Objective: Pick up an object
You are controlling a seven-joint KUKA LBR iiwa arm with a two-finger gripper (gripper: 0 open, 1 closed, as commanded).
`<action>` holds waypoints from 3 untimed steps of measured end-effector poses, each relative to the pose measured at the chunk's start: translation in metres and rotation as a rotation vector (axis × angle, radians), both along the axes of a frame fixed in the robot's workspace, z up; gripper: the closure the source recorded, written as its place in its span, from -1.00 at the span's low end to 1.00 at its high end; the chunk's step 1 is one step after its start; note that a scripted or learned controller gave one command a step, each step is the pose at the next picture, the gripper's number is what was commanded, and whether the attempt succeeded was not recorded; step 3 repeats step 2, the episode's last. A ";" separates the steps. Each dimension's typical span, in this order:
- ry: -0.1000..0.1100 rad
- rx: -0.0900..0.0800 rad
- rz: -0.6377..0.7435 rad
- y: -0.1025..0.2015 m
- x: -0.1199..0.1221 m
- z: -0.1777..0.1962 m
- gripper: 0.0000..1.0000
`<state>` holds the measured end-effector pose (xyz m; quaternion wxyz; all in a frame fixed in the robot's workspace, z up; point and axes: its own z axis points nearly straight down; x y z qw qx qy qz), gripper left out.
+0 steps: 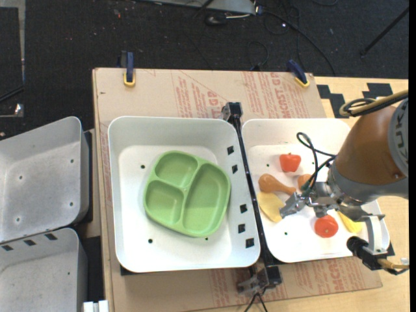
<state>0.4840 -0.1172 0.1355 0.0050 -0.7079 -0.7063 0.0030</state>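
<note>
Left bin: green divided plate. Right bin: drumstick, yellow piece, red pepper, red tomato. Hand sits low over yellow piece; grip state can't tell.

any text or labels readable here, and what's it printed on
Red print on the brown board under the two white bins: upside down and partly covered, no word reads with certainty.
More red print on the same board at the bottom right corner: too small and cut off to read.
Green divided plate, toy food pieces and arm: no text visible.
</note>
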 end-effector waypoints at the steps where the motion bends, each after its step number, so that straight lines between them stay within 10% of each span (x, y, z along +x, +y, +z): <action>1: -0.006 -0.002 0.000 0.000 0.000 -0.047 -1.00; 2: -0.004 -0.002 -0.003 -0.001 0.000 -0.038 1.00; 3: -0.004 -0.002 -0.003 -0.001 0.000 -0.038 1.00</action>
